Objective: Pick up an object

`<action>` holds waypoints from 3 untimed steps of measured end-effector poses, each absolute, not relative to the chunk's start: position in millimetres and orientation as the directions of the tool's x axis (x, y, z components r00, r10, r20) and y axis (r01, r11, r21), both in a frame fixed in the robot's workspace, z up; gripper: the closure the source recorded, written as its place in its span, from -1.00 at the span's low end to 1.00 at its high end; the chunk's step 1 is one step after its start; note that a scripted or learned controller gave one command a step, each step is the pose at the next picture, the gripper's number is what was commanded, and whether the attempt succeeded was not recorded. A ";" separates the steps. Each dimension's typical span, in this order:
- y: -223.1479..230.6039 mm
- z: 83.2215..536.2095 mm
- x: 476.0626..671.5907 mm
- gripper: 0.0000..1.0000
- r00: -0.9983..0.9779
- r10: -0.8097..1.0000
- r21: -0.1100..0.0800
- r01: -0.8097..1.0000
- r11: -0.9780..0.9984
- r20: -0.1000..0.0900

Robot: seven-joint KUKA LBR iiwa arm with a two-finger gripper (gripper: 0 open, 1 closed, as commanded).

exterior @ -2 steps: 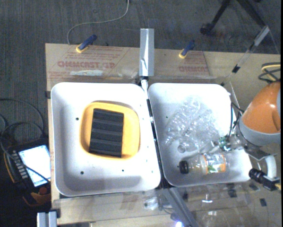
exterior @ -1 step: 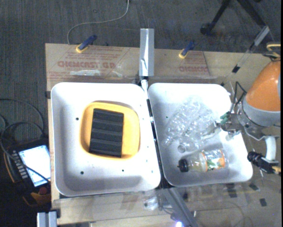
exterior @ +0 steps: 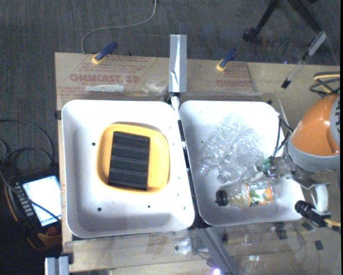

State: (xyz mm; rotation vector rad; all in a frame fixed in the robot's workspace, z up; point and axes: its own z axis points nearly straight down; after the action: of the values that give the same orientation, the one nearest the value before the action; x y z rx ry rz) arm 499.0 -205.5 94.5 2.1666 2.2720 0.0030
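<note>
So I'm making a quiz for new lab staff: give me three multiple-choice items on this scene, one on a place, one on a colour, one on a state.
1. Where does the bottle lie?
A. left bin
B. right bin
C. on the floor

2. What colour is the tray under the black block?
A. yellow
B. blue
C. green

3. How is the bottle posed?
A. upright
B. on its side
C. hanging from the arm

Key: 1 B, it rests near the front wall of the right bin, beside the clear plastic wrap. 2 A, a yellow rim shows all round the block in the left bin. 3 B, its dark cap points left along the bin floor.
</note>
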 end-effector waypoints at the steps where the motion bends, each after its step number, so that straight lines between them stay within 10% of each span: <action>1: -203.7 103.7 500.3 1.00 -0.049 0.999 0.004 0.999 0.049 0.004; 2: -203.5 103.6 500.2 -1.00 -0.049 0.999 0.004 0.999 0.049 0.004; 3: -214.1 94.4 555.5 -1.00 -0.028 1.000 0.006 1.000 0.028 0.010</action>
State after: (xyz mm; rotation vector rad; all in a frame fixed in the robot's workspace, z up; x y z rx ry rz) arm 555.5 -214.1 94.4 2.1920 2.2541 0.0179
